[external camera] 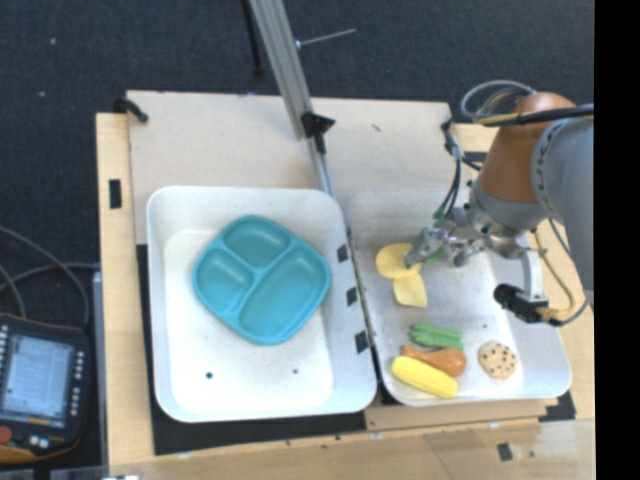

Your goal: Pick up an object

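Grey two-finger gripper (418, 255) hangs at round yellow slice (391, 261), slice just left; grip state unclear.

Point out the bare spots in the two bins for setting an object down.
Left bin: bare strip below the blue divided plate. Right bin: bare floor between the hand and the cookie. Crowded around the yellow pieces and the banana.
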